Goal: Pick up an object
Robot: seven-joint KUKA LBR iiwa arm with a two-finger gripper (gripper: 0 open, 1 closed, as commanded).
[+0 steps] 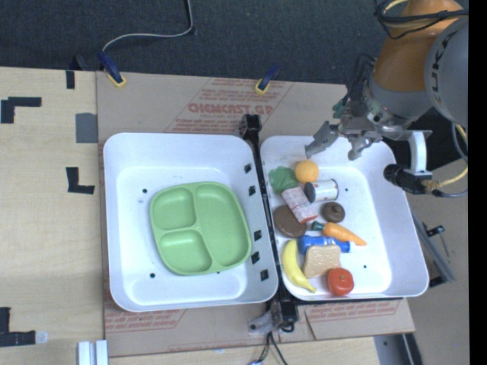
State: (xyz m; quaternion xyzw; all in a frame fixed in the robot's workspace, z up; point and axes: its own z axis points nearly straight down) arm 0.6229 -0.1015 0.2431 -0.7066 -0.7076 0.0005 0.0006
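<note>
1. The gripper [338, 144] hangs above the far edge of the right bin [402, 238], fingers spread apart with nothing between them.
2. Just nearer the camera than the gripper lies an orange [307, 171], touching a green toy leaf [282, 179].
3. Nearer still from the orange: a small can [325, 190], a carrot [342, 234], a banana [295, 265] and a tomato [341, 281].
4. Left of the orange, the left bin [128, 226] bears a green divided plate [199, 227].
</note>
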